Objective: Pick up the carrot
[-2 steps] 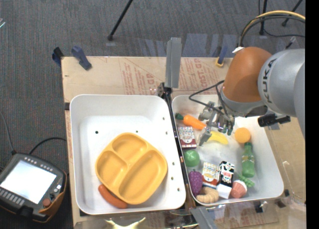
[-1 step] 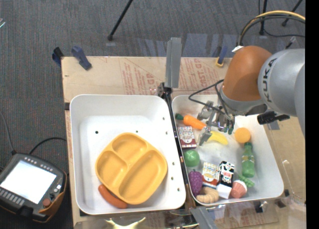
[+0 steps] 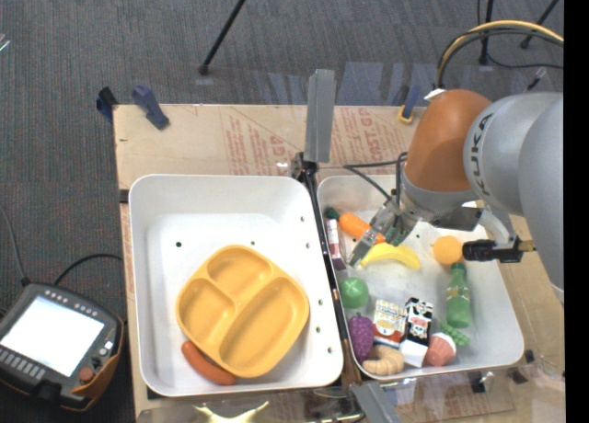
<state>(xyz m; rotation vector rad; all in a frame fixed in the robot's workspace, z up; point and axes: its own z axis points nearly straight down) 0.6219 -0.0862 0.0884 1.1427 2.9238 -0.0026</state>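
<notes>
My gripper (image 3: 368, 245) is low in the right bin (image 3: 502, 315), near its upper-left corner. Fingers look slightly parted with nothing between them.

The carrot (image 3: 353, 224) lies at about 11 o'clock from my fingertips, just beside them, close to the bin's left wall. Only its orange body is visible; a dark green bit at its 10 o'clock end may be the top.

My read: a toy carrot of hard plastic, light, stiff, smooth and tapered, so it will likely squirt out if pinched near the tip. I'd take it across the thick middle, jaws square to its long axis.

Clutter: banana (image 3: 390, 257) at 4 o'clock of the carrot, near my fingers; a marker-like stick (image 3: 334, 239) along the wall at 8 o'clock. Wall limits finger clearance on that side.
</notes>
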